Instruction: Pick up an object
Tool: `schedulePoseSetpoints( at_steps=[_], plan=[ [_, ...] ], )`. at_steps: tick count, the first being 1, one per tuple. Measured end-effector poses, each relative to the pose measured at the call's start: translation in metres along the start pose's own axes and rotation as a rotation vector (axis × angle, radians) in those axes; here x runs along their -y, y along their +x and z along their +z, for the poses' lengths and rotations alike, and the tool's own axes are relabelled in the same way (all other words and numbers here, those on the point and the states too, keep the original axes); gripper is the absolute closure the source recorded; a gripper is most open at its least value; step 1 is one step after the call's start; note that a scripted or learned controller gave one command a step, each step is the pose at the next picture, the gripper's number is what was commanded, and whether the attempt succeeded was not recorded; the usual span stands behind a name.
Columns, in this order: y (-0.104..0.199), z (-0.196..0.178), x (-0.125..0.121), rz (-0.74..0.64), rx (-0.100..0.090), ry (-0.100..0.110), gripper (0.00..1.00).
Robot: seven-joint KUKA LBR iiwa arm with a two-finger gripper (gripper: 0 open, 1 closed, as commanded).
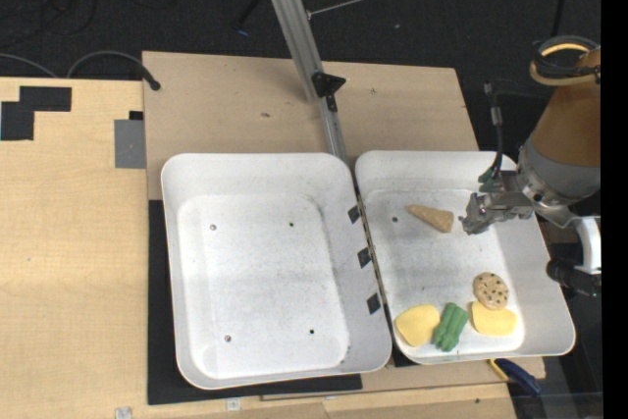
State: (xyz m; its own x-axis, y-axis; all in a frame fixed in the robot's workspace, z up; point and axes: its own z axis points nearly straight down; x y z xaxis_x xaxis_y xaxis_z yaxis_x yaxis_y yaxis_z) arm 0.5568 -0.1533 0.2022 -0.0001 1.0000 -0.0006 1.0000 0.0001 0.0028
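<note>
Nearest us, along the front of the right bin, we count three pieces in a row: a yellow lump, a green ribbed piece touching it, and a second yellow lump. Just behind that last one sits a round brown cookie with dark spots. Farther back lies one tan wedge, tapering toward the left. The tool hangs just right of the wedge; we cannot tell whether it touches it, nor how the tool is set, since it reads as a dark blur. The left bin shows a few small dark dots. Both bins rest on the worktop, and the arm is cut off at the right.
</note>
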Motion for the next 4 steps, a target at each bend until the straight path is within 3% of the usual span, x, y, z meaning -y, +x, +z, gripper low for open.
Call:
schedulePoseSetpoints(
  at_steps=[1, 3, 4],
  plan=[
    [0.058, -0.007, -0.018, -0.005, -0.002, 0.004, 1.00],
    [0.150, -0.005, -0.029, -0.003, -0.002, 0.005, 1.00],
    [0.211, -0.011, -0.043, -0.005, -0.001, 0.004, 1.00]
  ],
)
